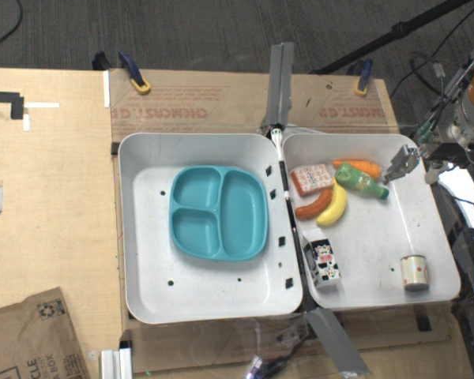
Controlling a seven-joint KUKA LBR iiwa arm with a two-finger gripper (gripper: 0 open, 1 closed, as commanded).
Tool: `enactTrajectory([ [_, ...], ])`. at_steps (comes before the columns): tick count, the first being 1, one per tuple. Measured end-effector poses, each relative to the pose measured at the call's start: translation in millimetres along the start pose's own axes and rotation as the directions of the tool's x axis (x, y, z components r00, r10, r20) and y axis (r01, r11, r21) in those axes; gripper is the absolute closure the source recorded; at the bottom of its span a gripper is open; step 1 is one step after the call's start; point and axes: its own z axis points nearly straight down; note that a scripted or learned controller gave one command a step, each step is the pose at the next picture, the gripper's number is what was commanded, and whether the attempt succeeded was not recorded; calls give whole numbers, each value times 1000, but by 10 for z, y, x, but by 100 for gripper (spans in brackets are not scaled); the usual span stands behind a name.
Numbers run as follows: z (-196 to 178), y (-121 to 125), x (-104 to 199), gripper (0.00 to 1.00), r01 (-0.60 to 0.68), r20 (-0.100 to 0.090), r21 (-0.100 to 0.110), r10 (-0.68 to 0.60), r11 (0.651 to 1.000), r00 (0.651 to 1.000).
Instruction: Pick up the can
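The can (414,272) is a small silver-and-cream cylinder lying near the front right corner of the right bin (379,235). My gripper (415,166) hangs over the bin's far right edge, well behind the can and apart from it. One finger (400,163) points left toward the green bottle (362,181), and the fingers stand spread with nothing between them.
In the right bin's back half lie a carrot (357,166), a banana (334,205), a hot dog (312,204) and a red-white packet (310,178). A cow-print carton (323,262) sits at its front left. The left bin (142,235) holds a teal divided plate (220,212).
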Motion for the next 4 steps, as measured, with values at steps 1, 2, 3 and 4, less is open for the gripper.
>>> enactTrajectory([
  [1,1649,-269,-621,0,74,-2,0,-74,997,997],
  [2,1984,-641,-770,0,331,-2,-1,-331,944,944],
  [3,1983,-640,-770,0,331,-1,-2,-331,944,944],
  [4,1981,-637,-764,0,290,-1,-3,-290,957,957],
])
